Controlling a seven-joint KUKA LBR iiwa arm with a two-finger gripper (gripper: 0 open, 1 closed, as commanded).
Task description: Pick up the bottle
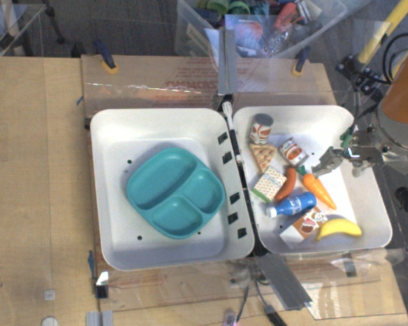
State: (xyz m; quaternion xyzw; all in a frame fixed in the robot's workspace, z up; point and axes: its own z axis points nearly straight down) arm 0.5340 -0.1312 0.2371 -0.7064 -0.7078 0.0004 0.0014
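Overall, two shallow white bins sit side by side on the tan wooden worktop, meeting along a central seam. Left white bin carries a teal three-compartment plastic plate, with bare floor showing around it on all sides. Right white bin is crowded: the small blue plastic bottle with white cap lies on its side in the lower middle, cap pointing left, touching an orange plastic carrot above it and a brown-and-white carton below. A yellow plastic banana lies just beside the carton near the front rim. Two small cans, a waffle-patterned cracker and a pale printed box fill the left part. Bare floor remains along the right wall. No label text is legible at this resolution. The grey metal hand hangs over the bin's upper right, near the carrot's leafy end; its opening cannot be told and nothing is seen in it. The arm is cut off at the right.
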